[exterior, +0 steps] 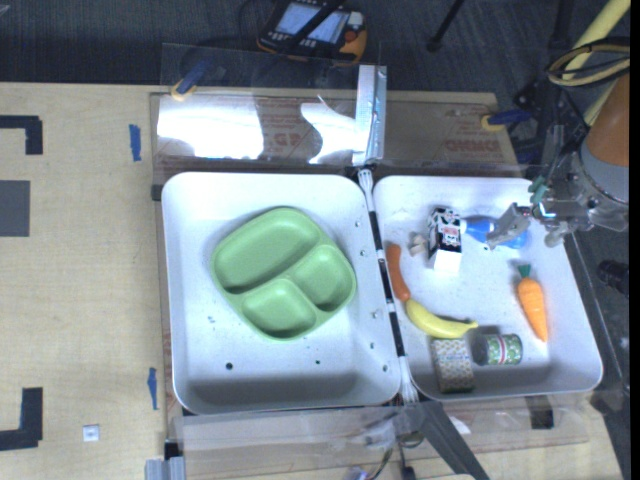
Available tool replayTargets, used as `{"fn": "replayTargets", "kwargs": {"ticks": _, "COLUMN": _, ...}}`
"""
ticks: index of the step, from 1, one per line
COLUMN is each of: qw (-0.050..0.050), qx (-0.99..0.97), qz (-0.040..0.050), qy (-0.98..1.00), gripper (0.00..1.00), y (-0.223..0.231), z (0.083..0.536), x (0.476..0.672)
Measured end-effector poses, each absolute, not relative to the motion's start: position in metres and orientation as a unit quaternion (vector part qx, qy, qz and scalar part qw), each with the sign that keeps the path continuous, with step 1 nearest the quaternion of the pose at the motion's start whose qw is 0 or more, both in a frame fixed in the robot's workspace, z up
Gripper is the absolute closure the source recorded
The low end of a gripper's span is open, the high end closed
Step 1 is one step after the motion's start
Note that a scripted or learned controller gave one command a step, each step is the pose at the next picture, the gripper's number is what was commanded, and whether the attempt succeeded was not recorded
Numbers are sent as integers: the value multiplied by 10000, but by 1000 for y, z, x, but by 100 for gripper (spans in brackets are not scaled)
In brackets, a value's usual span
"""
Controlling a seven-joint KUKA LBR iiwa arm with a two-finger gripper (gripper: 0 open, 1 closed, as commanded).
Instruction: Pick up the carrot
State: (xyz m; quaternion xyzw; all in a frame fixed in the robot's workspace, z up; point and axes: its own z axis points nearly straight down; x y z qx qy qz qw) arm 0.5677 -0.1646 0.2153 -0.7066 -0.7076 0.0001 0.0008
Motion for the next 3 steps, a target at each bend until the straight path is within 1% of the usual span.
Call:
{"fn": "replayTargets", "kwargs": {"ticks": 1, "qw": -11, "qx": -7422, "qz": -2, "qy": -6701, "gripper": 0, "y": -158, "z": 325, "x": 608}}
{"fn": "replayTargets", "kwargs": {"ticks": 2, "qw": 7, "qx": -7418, "qz": 6, "qy": -6706, "gripper": 0, "y": -156, "z": 265, "x": 636}}
{"fn": "replayTargets", "kwargs": {"ticks": 3, "qw": -4, "qx": -7227, "qz": -2, "qy": -6912, "gripper": 0, "y": -191, "z": 143, "x": 596}}
